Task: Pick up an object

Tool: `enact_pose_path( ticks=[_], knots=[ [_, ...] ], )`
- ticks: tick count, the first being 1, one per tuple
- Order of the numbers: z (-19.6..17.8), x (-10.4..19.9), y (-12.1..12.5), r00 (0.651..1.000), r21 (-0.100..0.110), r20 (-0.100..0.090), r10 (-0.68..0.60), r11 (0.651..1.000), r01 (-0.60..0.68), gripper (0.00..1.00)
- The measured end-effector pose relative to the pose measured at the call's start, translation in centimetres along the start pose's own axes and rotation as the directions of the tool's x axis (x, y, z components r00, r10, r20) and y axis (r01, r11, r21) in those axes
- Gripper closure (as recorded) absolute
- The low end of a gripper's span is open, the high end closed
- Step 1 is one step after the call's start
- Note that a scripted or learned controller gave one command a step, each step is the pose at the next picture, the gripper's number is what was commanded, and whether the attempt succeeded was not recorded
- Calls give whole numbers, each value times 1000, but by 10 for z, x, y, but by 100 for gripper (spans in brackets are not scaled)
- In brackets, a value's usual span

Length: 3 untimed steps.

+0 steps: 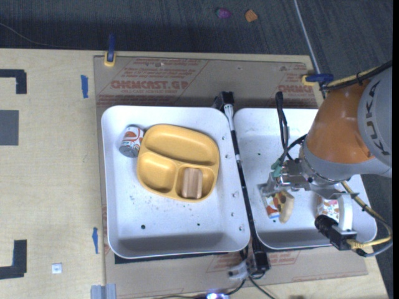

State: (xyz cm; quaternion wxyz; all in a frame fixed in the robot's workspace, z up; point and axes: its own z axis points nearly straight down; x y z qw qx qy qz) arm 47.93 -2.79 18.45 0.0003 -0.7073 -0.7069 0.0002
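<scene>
Left bin (118, 185), centre-left of frame: a yellow divided tray (168, 151) lies tilted across it, with a tan block (191, 183) in its lower-right compartment. A small can (130, 140), on its side, touches the tray's upper-left edge.

Right bin (262, 129), centre-right: the gripper (282, 184) hangs low over a small cluster, a pale banana-like piece (287, 209) and an orange-and-white scrap (272, 209) just beside it. Likely target is one of these two; cannot tell which. A white packet with red print (330, 208) lies further right, partly under the arm (343, 129).

Jaws: masked by cabling and the wrist body; cannot tell whether spread or pressed together. Nothing visibly between them.

Judgement on the step: this looks like the descent or close phase of a grasp. To do it well, centre the jaws over a single item, not the seam between the two neighbours, or one may squirt sideways. Align the closing direction across the pale piece's narrow width. Go fully down to the bin floor before closing; these items lie flat. Lift straight up, slowly, clear of the bin wall.
</scene>
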Motion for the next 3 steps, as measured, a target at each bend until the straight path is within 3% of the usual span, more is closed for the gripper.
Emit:
enact_pose_path(
  ticks=[2,3],
  knots=[
    [0,49,0,1000,-1,-1,-1,1000,1,100],
    [0,-32,0,1000,-2,2,1,1000,-1,100]
  ],
)
